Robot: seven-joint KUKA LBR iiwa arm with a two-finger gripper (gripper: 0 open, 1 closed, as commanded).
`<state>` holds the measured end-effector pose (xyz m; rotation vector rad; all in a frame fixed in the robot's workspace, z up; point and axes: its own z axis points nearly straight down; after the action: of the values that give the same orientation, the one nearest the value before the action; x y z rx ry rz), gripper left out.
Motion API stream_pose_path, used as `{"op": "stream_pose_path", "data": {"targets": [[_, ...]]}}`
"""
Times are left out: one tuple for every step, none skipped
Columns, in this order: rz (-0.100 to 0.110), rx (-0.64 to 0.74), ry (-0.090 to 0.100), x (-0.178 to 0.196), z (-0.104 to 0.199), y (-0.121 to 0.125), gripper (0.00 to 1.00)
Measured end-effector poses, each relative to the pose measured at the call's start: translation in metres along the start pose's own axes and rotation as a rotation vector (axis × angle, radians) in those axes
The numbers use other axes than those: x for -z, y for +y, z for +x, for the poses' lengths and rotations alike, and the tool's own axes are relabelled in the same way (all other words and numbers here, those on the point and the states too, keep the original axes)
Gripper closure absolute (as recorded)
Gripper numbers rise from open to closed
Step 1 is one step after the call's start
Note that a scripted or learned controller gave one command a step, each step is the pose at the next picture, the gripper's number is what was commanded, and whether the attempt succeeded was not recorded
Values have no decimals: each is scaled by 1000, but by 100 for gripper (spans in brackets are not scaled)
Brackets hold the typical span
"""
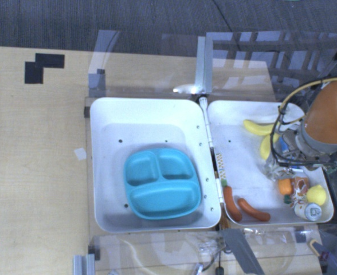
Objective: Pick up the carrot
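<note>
Left white bin [100, 171] holds a turquoise sectioned plastic tray [161, 182]. In the right white bin [237, 125], the orange tapered carrot [253, 209] lies by the front wall beside a reddish sausage-shaped piece [232, 204]. Gripper [283, 168] hovers over clutter near a small orange fruit [285, 186], apart from the carrot. Step: approach; next, shift toward the front-left. Fingers probably empty, but wrist and cables hide them, so I cannot tell their opening.

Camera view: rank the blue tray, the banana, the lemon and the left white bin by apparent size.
1. left white bin
2. blue tray
3. banana, partly hidden by the arm, so its full size is unsure
4. lemon
</note>
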<state>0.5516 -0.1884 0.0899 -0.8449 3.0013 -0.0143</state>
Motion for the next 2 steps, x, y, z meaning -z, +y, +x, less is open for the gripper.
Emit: {"op": "stream_pose_path", "data": {"targets": [[-1, -239, 4, -1, -34, 15, 100], [-3, -534, 4, -4, -89, -26, 100]]}}
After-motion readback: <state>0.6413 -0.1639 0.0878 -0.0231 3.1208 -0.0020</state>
